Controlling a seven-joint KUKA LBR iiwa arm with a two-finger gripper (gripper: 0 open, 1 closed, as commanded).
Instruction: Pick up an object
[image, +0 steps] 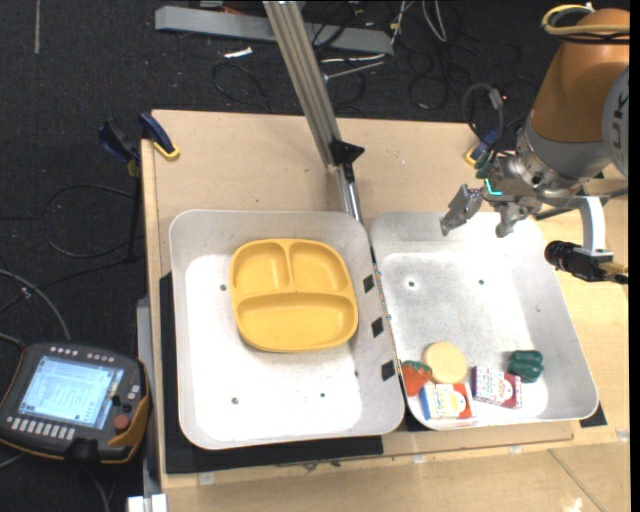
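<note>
My bench is pale wood, set on a dark carpeted floor strewn with black cables. A grey metal post slants up toward twelve o'clock. At eight o'clock a teach pendant lies with its screen lit.

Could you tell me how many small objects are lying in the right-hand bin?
5, all clustered at the near edge: an orange-red piece, a pale yellow disc, a small carton, a red-and-white packet, and a green item. More may hide beneath.
</note>
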